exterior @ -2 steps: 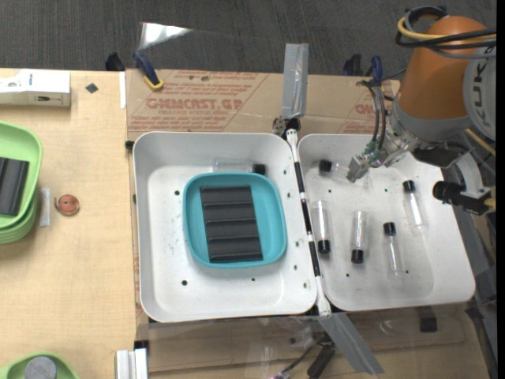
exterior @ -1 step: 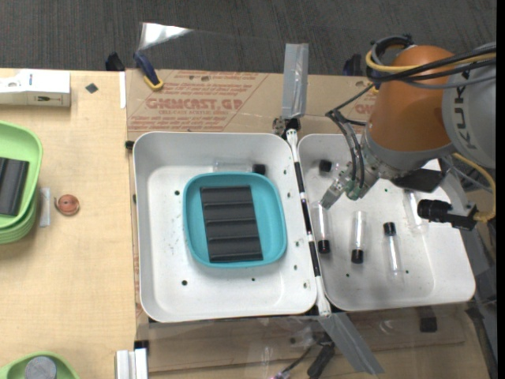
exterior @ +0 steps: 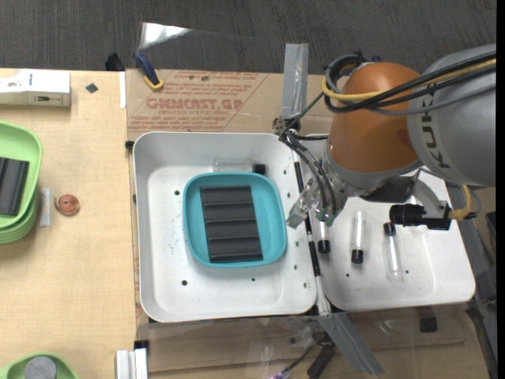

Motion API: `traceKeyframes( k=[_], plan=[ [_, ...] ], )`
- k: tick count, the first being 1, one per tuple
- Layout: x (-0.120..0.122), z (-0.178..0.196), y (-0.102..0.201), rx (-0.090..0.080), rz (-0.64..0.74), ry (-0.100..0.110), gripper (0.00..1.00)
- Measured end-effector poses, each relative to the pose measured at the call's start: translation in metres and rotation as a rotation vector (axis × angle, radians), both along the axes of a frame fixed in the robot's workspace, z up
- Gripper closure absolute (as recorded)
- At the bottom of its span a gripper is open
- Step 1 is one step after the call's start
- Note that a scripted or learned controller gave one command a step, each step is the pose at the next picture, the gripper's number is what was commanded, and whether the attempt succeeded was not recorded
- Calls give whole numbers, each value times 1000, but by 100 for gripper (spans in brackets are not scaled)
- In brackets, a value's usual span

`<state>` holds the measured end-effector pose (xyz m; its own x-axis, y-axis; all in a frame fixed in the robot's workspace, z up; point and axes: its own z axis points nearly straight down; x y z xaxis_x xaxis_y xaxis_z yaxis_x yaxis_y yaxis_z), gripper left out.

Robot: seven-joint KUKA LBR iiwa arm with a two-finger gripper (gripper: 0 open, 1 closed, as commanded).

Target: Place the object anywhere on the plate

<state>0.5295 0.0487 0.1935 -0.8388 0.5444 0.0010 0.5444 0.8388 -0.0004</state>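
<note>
Three clear tubes (exterior: pixel 357 238) in the right bin (exterior: pixel 442 287), one teal plate (exterior: pixel 272 212) in the left, pincer (exterior: pixel 304 212) state unclear.

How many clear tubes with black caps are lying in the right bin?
3: the first tube by the bin's left wall, the second tube mid-bin, the third tube to its right. The arm may hide more.

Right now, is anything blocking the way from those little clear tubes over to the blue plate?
The tubes lie in the right bin, the teal plate in the left bin. Between them stand the two bins' raised rims and the arm's end effector, hanging above that seam.
</note>
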Motion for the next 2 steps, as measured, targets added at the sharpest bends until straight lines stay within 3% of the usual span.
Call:
traceKeyframes(
  k=[1, 2],
  plan=[
    [0, 0, 0, 0, 0, 0, 0],
    [1, 9, -2, 0, -7, -2, 100]
  ],
)
